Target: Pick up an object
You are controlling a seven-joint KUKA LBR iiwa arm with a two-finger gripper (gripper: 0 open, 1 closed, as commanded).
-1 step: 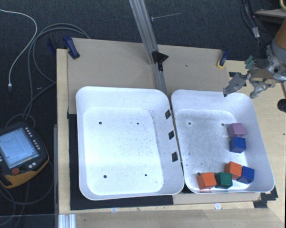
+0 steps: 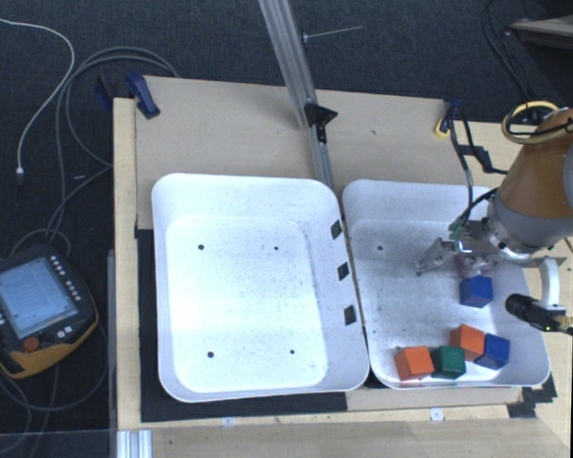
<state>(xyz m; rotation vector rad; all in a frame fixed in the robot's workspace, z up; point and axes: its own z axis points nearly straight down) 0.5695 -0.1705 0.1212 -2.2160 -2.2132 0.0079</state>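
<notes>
While the pincer [image 2: 452, 256] hangs over the right bin [image 2: 397, 274], fingers spread and clamped on nothing, a blue block [image 2: 476, 292] lies just beside it.

Hand [image 2: 452, 257] over right bin [image 2: 388, 274], blue block [image 2: 476, 292] beside.

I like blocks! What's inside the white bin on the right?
The right bin holds five blocks: a blue block alone, then an orange block, green block, second orange block and second blue block huddled together. The arm hides the far corner.
</notes>
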